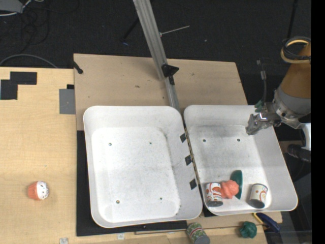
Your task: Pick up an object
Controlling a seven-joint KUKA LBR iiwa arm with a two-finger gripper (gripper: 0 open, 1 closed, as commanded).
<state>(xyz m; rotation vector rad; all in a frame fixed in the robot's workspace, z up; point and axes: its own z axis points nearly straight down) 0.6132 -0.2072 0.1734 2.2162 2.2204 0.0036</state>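
Observation:
My gripper (pixel 255 123) hangs over the far right part of the right bin (pixel 223 131), well above and behind the objects. Near that bin's front edge lie a small printed can (pixel 213 194), a salmon-pink soft toy (pixel 229 188) leaning on it, a dark green piece (pixel 236 177) just behind the toy, and a white printed cup (pixel 258 195) on its side at the front right. I see nothing between the gripper's fingers.
The left bin (pixel 133 164) sits beside the right one, joined by black clips. A metal rail (pixel 155 44) slants across the back. An orange-and-white ball (pixel 38 190) lies on the bench at left. A can (pixel 195 233) and a green toy (pixel 248 230) lie in front of the bins.

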